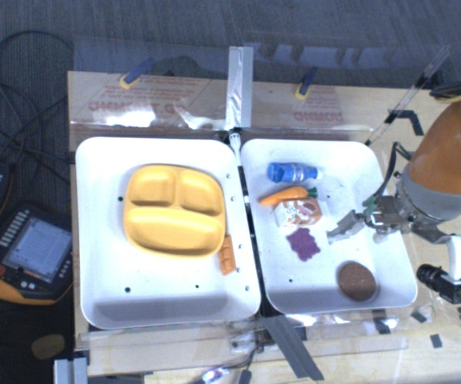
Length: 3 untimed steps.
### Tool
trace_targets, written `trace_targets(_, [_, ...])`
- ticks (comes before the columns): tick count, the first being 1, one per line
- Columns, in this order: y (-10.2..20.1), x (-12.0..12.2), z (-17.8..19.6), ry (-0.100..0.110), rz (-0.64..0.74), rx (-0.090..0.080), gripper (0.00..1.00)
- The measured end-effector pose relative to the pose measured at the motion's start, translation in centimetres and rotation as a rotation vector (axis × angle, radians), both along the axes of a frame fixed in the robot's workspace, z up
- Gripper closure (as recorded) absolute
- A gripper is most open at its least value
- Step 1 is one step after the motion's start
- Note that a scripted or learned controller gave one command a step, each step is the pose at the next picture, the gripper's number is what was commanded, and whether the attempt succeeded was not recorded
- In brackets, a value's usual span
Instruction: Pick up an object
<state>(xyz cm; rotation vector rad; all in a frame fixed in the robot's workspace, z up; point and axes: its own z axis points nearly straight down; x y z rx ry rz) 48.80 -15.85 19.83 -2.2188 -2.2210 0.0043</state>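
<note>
The right bin [390, 294] holds a blue bottle [292, 172], an orange carrot [284, 196], a white and red packet [301, 212], a purple grape cluster [303, 243] and a brown round object [356, 280]. My gripper [357, 222] hangs over the right part of this bin, to the right of the packet and grapes and above the brown object. It is open, with nothing between its fingers. The grey wrist and orange band [442, 162] sit at the right edge.
The left bin [102, 294] carries a yellow divided plate [174, 209] and a small orange piece [227, 256] by its right wall. A metal divider [239, 94] stands behind the bins. Handheld controllers [24, 250] lie on the floor at left.
</note>
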Motion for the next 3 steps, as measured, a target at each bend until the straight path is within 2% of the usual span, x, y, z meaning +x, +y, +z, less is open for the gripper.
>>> trace_targets(1, [5.1, 4.8, -7.2, 0.001, -0.201, 0.001, 0.00])
trace_targets(2, [4.6, 4.2, -9.1, 0.000, 0.048, 0.001, 0.00])
trace_targets(3, [3.6, 4.2, -10.9, -0.009, 0.115, 0.000, 0.00])
